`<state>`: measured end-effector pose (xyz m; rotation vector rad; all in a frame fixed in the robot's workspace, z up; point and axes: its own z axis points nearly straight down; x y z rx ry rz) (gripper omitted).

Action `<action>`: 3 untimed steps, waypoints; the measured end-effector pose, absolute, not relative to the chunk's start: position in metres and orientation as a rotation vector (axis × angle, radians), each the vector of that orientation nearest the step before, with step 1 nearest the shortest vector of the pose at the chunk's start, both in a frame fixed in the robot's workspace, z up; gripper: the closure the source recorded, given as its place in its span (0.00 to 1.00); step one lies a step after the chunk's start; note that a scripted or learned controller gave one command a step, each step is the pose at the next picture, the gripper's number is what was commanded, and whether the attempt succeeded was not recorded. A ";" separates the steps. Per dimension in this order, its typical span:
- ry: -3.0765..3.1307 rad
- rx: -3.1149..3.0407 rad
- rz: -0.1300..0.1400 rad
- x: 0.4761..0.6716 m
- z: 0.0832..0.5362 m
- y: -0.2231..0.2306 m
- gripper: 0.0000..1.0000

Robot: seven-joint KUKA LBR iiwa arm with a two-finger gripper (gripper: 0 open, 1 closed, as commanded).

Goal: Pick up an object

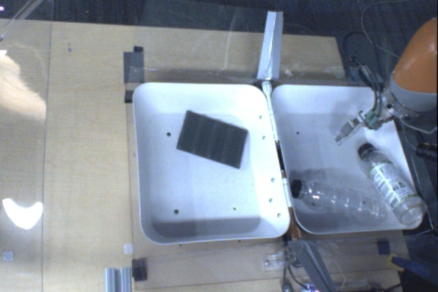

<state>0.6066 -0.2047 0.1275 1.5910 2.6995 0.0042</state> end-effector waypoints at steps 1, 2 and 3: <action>2.777 1.450 0.005 0.592 0.103 -0.204 0.00; 2.812 1.377 0.005 0.619 0.160 -0.205 0.00; 2.904 1.176 0.004 0.623 0.112 -0.204 0.00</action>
